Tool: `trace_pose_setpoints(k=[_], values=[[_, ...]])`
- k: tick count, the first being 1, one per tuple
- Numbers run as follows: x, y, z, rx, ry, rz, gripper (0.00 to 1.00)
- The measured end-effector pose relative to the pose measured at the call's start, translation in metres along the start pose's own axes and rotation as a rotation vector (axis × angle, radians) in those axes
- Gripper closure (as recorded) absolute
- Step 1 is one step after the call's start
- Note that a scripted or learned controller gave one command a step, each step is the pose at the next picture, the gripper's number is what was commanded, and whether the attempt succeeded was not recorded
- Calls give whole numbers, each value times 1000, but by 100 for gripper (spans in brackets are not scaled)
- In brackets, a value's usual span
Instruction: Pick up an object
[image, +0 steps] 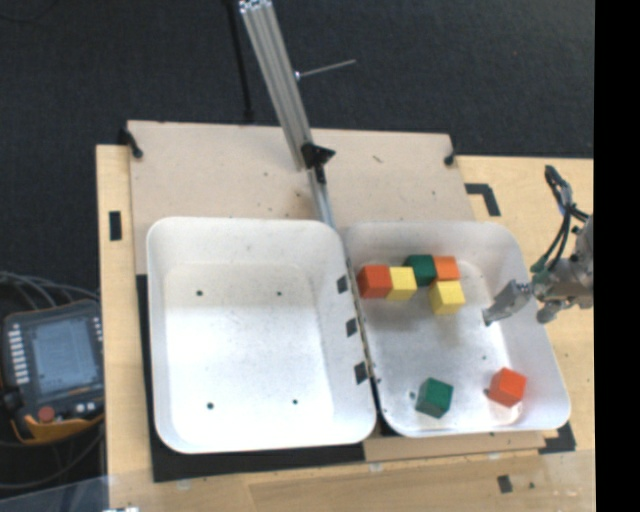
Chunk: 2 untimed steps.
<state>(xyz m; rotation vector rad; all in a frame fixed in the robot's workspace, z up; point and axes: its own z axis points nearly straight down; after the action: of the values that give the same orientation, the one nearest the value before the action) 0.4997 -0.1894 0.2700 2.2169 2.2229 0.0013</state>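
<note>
Matte green cube (434, 397), smooth white plastic bin (530, 345), metal pincer (527, 299) spread open, empty.

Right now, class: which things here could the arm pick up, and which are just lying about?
For the job: gripper; blocks in the right bin: orange, yellow, green, orange, yellow, green, orange.

Lying about: left bin, pendant, metal pole.

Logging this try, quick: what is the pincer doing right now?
Pincer: over the right bin's right side, nothing between its fingers; open or shut cannot be told.
</note>
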Motion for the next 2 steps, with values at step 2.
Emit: trace_pose_setpoints(k=[2], values=[[-2,0,42,4,0,3,0]])
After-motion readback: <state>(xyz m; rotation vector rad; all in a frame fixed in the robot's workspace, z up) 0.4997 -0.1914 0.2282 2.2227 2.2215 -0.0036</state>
